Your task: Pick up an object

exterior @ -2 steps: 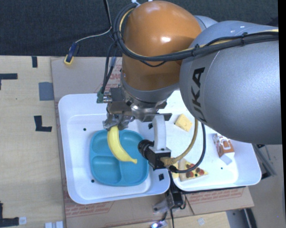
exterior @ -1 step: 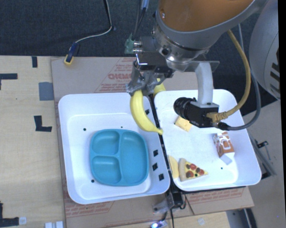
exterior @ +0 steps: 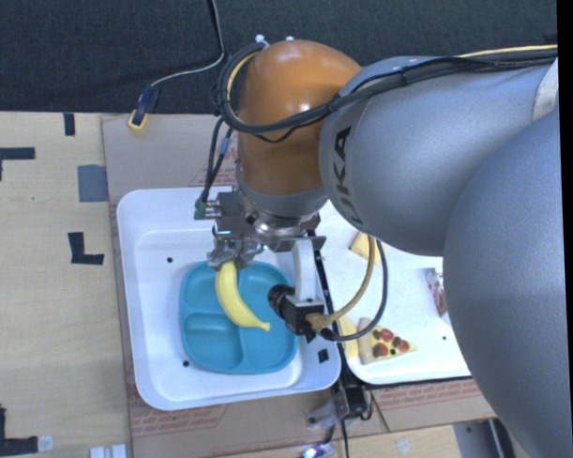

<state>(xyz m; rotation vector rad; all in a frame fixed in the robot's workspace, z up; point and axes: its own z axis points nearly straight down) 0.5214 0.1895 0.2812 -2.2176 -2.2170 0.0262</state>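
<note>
The tabletop (exterior: 45,307) was seen on the left as a pale wooden surface with several dark marks on it. A brown cardboard sheet (exterior: 162,157) was laid on it, and the two bins were placed on this sheet.

The left bin (exterior: 138,275), white and shallow, was found just right of the bare wood. Inside it a blue divided plate (exterior: 210,334) was lying flat, with some compartments visible in its lower half. A yellow banana (exterior: 234,296) was seen over the upper right part of this plate, curved, with its upper end at the end effector and its lower tip pointing down and to the right.

The end effector (exterior: 227,255) was placed directly above the upper end of the banana, under the orange band (exterior: 286,92) of the arm. The top of the banana was met by the finger area, but it could not be told if the end effector was clenched on the fruit or released, because the wrist was hiding this place. A black cable part (exterior: 294,312) was hanging just right of the banana.

Further right, the right bin (exterior: 413,369) was mostly covered by the grey arm (exterior: 472,170). In its visible corner a toy pizza slice (exterior: 389,343) was lying, and a small yellow piece (exterior: 362,246) was seen above it, near the arm.
</note>
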